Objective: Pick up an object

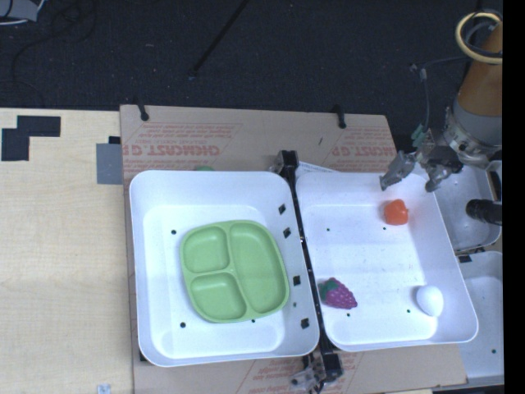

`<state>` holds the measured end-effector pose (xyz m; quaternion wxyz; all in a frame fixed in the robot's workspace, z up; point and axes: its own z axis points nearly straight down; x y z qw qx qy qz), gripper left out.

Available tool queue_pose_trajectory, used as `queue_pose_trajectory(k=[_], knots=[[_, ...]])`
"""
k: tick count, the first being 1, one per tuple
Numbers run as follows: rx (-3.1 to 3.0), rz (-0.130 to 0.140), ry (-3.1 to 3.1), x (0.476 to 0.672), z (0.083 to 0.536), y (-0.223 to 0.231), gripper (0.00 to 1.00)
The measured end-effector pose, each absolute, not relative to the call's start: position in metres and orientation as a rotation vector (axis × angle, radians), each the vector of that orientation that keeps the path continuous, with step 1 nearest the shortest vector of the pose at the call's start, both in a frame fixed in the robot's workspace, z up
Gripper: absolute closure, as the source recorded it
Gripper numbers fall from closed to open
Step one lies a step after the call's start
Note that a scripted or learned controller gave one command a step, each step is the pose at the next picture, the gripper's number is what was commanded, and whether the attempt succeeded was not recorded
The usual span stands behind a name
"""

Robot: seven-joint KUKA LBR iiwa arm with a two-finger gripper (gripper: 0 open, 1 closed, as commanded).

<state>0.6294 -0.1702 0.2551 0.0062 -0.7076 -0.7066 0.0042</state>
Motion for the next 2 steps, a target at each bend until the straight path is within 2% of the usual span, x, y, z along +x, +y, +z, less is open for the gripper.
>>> queue_pose_trajectory(k=[1, 2], knots=[[-2.219, 0.002, -2.22, 0.632, 0.263, -0.17, 0.0], [-2.215, 0.005, -2.22, 0.635, 0.214, -0.162, 0.0]])
